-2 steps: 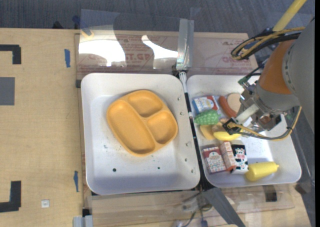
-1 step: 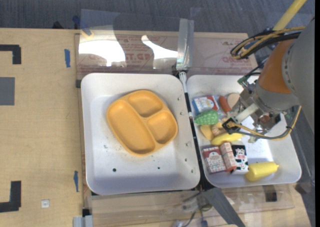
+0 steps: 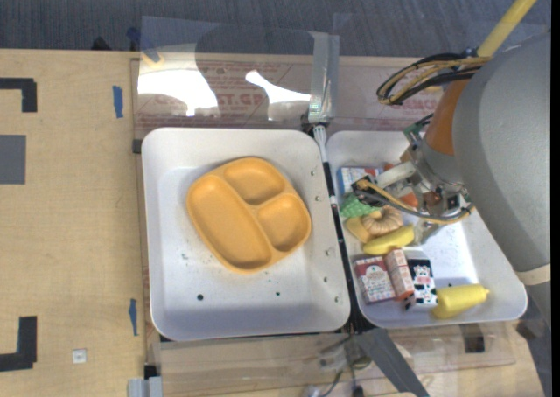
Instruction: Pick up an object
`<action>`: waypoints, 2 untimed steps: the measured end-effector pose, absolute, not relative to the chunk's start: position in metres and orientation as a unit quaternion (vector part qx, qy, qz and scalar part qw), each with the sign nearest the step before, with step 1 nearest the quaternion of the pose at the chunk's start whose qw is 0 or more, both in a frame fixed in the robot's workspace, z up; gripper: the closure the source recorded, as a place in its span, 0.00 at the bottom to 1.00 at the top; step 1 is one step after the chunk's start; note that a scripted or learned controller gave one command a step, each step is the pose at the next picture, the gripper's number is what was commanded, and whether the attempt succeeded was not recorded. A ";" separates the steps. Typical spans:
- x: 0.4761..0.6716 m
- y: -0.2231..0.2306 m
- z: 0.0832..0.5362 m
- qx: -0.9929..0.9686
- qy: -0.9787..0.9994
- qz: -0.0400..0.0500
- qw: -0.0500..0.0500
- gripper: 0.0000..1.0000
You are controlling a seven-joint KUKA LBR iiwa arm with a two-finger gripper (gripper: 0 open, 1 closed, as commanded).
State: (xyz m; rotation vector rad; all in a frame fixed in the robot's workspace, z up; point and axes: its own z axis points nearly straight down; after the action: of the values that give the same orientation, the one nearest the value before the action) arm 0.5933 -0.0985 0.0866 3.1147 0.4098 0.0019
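Yellow banana point(image 3: 388, 240) in right bin point(image 3: 503, 303), just below-left of pincer point(image 3: 426, 205); pincer state: cannot tell.

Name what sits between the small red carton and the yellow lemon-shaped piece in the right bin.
In the camera view, between the red carton and the yellow lemon-shaped piece sit a narrow reddish box and a black-and-white carton, side by side.

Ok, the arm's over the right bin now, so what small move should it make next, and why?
Probably a short straight descent. The gripper hangs in the right bin just beside the yellow banana-shaped piece and the clutter around it, with nothing visibly held. The orange divided tray lies apart in the left bin.
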 end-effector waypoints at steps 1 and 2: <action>0.515 -0.091 0.087 0.995 0.100 0.000 -0.001 0.00; 0.523 -0.097 0.139 0.994 0.111 0.001 -0.001 0.00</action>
State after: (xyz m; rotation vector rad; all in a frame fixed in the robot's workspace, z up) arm 0.5228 -0.0971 0.1392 3.1234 0.3481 0.0023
